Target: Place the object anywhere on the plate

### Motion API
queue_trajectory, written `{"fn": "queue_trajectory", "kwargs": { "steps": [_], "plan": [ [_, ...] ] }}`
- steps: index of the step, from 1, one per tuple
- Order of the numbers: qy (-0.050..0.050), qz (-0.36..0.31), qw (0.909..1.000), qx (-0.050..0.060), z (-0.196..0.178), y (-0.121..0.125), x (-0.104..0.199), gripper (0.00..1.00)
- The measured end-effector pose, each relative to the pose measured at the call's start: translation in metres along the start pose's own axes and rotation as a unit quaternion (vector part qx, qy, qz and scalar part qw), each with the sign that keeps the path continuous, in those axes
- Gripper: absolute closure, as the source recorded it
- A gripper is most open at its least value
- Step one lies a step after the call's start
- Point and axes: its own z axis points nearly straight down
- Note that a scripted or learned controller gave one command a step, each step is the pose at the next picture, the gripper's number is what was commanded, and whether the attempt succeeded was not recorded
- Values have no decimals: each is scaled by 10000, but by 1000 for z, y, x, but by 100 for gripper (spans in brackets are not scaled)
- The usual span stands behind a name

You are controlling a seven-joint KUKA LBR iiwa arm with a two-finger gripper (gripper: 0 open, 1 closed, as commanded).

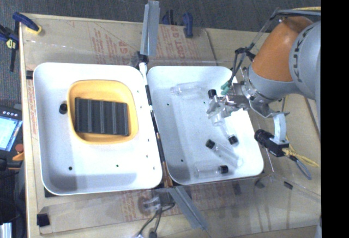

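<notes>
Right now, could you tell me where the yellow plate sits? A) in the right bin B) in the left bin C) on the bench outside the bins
B: the plate, with a dark ridged insert on it, lies inside the left bin.

Clear vials (221,150) litter the right bin (180,144); a dark grate (102,117) covers the yellow plate (102,88).

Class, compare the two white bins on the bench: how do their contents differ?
The left bin holds a yellow plate bearing a dark ribbed block; the right bin holds several scattered clear vials with black caps. The gripper is over the right bin, not the left bin. Both are shallow and white.
</notes>
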Motion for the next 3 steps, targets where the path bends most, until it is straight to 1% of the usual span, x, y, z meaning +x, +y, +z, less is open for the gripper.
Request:
{"fn": "queue_trajectory", "kwargs": {
  "steps": [1, 2, 3],
  "plan": [
    [-5, -1483, 9889, -3, -12, 10, 44, 100],
    [-7, -2326, 9726, -5, 10, 48, 86, 100],
    [-11, -2975, 9547, -16, 24, 69, 143, 100]
  ]
}}
